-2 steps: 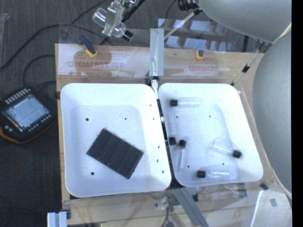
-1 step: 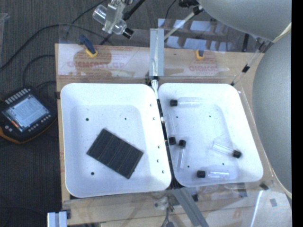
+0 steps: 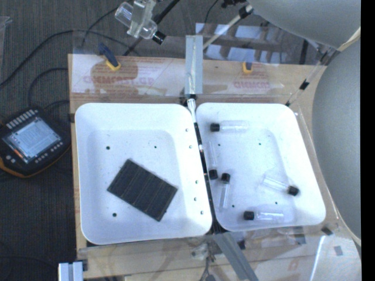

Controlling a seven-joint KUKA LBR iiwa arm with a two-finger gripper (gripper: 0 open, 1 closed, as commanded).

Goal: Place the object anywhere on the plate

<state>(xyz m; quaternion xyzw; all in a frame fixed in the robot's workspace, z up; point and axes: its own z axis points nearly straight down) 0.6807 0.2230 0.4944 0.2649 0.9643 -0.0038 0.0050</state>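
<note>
We see the arm (image 3: 328,16) at upper right; a gripper assembly (image 3: 139,13) sits above the bench at top left, and we cannot tell its state. The left bin (image 3: 94,122) holds a dark ribbed plate (image 3: 142,189), tilted, long axis running upper-left to lower-right. The right bin (image 3: 293,127) holds five clear black-capped vials: one (image 3: 228,126) near the top lying horizontal, one (image 3: 211,163) along the left wall, one (image 3: 224,189) near-vertical, one (image 3: 279,185) slanted, one (image 3: 263,216) horizontal at bottom. A pendant (image 3: 29,140) lies left of the bench.

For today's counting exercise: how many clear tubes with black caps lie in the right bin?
5: one at the back, two near the left wall, one at right, one in front.
</note>
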